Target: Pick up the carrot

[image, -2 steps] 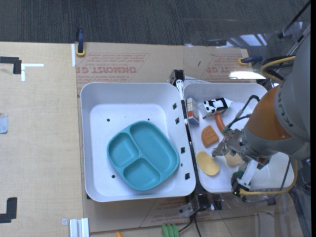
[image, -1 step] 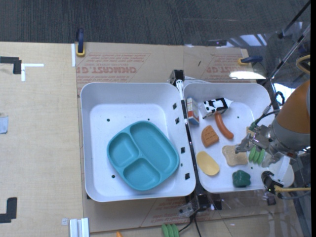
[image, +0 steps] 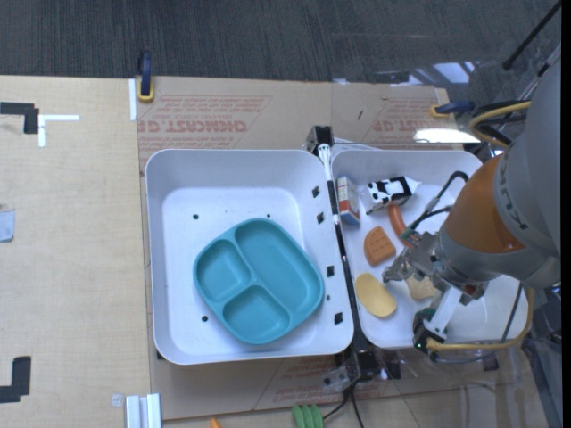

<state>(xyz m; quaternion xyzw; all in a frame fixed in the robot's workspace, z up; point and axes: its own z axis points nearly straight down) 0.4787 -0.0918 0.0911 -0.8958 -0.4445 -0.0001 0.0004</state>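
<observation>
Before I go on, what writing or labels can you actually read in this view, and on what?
Cardboard under the left bin: two lines of red print, upside down and too blurred to quote with confidence.
Cardboard behind the right bin: the same red print, also upside down and unreadable.
Small carton in the right bin: a printed label, too small to read.
Teal tray: no writing.

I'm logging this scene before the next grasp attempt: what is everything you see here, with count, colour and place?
Bins: two, white, side by side on the bench.
Divided plate: one, teal, left bin.
Carrot: one, orange, right bin, partly under the arm.
Small carton: one, red and white, right bin's left edge.
Black-and-white toy: one, right bin's far side.
Waffle-like piece: one, orange-brown, right bin.
Yellow oval piece: one, right bin's near side.
Arm: one, grey and orange, over the right bin.
</observation>
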